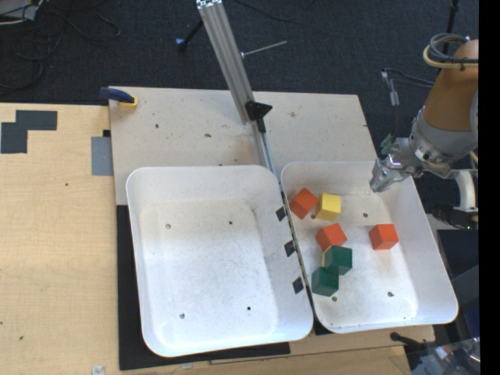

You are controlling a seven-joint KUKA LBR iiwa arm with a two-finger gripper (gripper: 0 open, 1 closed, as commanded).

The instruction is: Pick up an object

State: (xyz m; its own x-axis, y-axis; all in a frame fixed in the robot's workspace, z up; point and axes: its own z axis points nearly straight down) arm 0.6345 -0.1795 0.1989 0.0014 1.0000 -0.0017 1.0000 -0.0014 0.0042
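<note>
Six blocks lie in the right bin [437, 287]: nearest, two green blocks [325, 280] [338, 258] touching, then three orange blocks [331, 235] [383, 236] [304, 203] and one yellow block [329, 205]. Farther back, the gripper [380, 180] hangs over the bin's far edge, apart from every block; its jaw opening cannot be told.

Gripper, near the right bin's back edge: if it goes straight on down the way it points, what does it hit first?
Probably bare floor of the right bin near its back rim, though depth is unclear. The gripper points away from any block.
</note>
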